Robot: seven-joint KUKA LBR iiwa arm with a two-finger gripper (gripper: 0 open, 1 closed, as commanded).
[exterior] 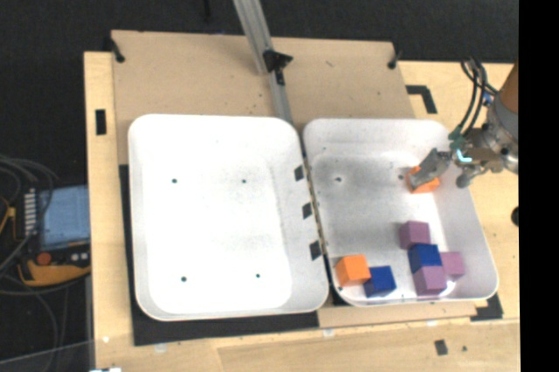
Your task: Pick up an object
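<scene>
The gripper [434,172] pinches a small orange block [425,182] near the right bin's [367,134] far right corner, so the lift comes next, calling for a straight rise.

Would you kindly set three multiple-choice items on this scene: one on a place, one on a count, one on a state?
1. Where do the blocks lie?
A. left bin
B. right bin
C. the bench

2. How many blue blocks show?
A. none
B. two
C. five

3. Where is the gripper?
A. over the right bin, by an orange block
B. in the left bin's middle
C. on the bench in front of the bins

Key: 1 B, all the blocks sit inside it; 2 B, both near its front wall; 3 A, it hangs at that bin's far right side.
</scene>
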